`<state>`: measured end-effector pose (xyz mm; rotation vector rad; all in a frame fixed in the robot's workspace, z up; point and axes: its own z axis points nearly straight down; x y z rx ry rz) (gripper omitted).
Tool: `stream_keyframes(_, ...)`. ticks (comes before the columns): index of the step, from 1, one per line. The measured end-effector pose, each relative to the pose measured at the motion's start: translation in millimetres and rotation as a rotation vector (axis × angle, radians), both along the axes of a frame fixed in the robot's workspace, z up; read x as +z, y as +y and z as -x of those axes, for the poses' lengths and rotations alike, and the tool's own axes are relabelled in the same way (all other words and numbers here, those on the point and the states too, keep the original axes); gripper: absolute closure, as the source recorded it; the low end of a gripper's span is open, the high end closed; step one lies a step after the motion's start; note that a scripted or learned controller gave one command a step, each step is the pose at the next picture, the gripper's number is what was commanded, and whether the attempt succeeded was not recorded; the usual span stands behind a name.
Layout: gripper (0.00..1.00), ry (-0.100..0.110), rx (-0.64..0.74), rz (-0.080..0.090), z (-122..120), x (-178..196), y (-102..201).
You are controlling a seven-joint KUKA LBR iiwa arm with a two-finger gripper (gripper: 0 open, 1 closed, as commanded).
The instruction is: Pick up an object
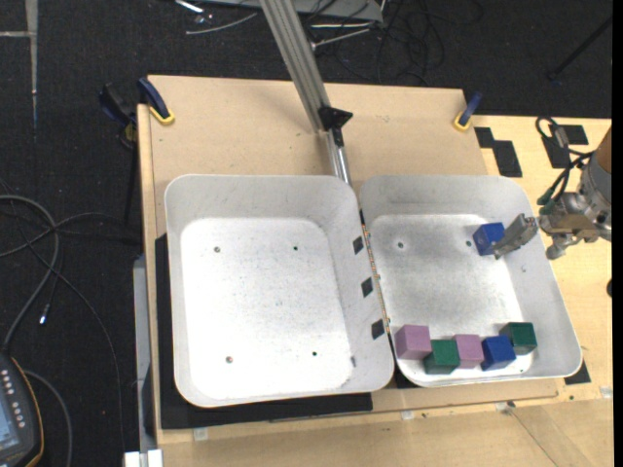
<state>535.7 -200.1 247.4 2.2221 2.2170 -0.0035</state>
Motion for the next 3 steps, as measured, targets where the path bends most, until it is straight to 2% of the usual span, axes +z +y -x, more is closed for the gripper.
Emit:
stream_keyframes(1,0.00,-0.001,0.003,-0.003,11.9,13.5,7.5)
stream_keyframes(2,0.00,0.006,0.004,-0.004,-45.6,-123.9,-24.1)
stream_keyframes(3,0.00,-0.005,0.006,-0.002,-106.7,-152.5,-23.3)
